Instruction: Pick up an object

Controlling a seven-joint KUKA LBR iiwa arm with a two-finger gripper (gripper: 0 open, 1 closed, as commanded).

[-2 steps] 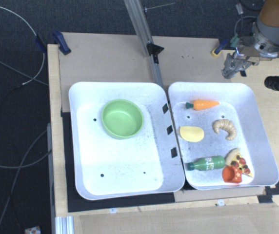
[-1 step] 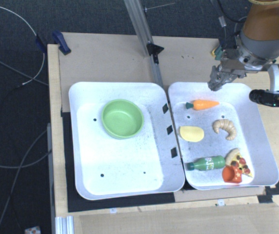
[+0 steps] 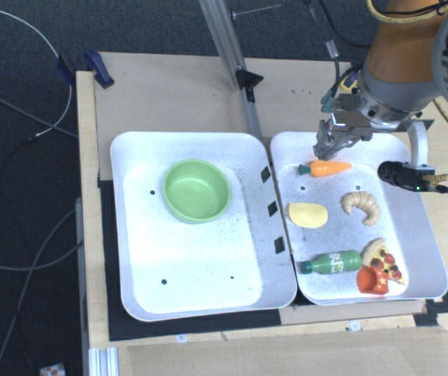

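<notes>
The left bin (image 3: 138, 288) holds 1 bowl (image 3: 197, 190); the right bin (image 3: 424, 241) holds a carrot (image 3: 330, 168), croissant (image 3: 363, 205) and bottle (image 3: 331, 263).

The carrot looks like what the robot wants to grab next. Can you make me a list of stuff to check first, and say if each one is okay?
1. Gripper is over the carrot: ok, it sits right at the carrot's upper edge, in the right bin.
2. Carrot lies flat and free: ok, nothing rests on it.
3. Room around the carrot: ok, the croissant and the yellow piece lie apart from it, nearer the camera.
4. Jaws open wide enough: cannot tell, they are too dark and small to make out.
5. Carrot already held: cannot tell; it appears to rest on the bin floor.
6. Green bowl out of the way: ok, it is in the left bin.
</notes>
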